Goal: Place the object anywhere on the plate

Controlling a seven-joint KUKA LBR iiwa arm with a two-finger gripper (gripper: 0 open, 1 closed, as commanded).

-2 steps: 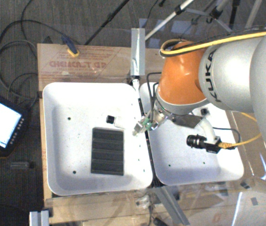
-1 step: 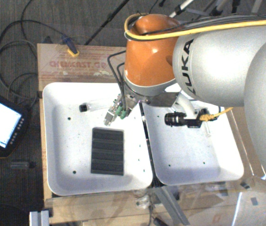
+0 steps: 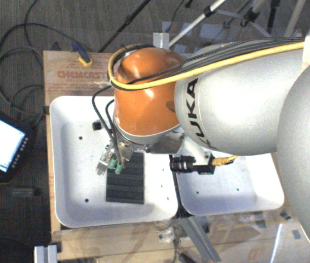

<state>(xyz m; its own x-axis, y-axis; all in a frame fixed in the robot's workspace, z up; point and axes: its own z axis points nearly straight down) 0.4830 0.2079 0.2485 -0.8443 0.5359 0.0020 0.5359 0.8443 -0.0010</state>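
A grey KUKA arm (image 3: 237, 103) with an orange band (image 3: 144, 95) reaches in from three o'clock and hangs over the left bin (image 3: 67, 147), one of two shallow white bins set side by side on the tabletop (image 3: 67, 73). The gripper (image 3: 111, 163) hangs below the orange band, over the middle of the left bin, with small green and silver fittings at its tip. Whether it is grasping or released cannot be told, since the arm's bulk and the slant of the view hide the tip.

Just below the gripper, toward six o'clock, a dark ribbed rectangular object (image 3: 126, 181) lies flat on the floor of the left bin, close to the bin's right wall. Its upper edge sits under or just beside the gripper; contact cannot be made out.

The right bin (image 3: 237, 190) lies at four o'clock, largely covered by the arm. A yellow cable (image 3: 210, 64) runs along the arm and loops around the orange band. A handheld control pendant (image 3: 1, 147) with a lit screen rests on the floor at nine o'clock, beside black cables.
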